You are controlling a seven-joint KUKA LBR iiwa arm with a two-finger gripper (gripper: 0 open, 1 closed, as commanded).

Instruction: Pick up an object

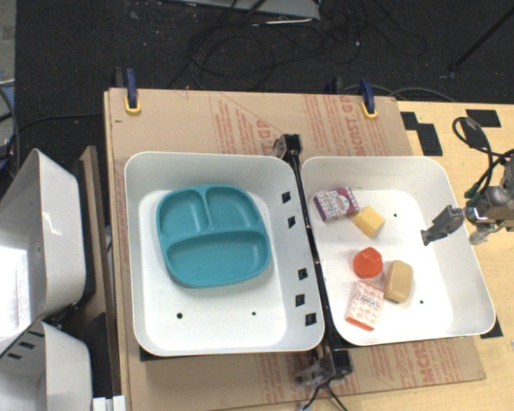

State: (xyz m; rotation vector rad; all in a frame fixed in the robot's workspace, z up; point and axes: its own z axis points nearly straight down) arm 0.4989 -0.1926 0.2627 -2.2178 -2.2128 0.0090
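Five small objects lie in the right bin (463, 315); the orange cap (367, 263) sits mid-right of frame. Gripper (452, 221) hovers at right edge, approaching; jaws' state unclear. Next: descend over one item.

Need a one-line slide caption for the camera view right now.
Gripper at the right bin's edge beside five small items; teal divided plate in the left bin.
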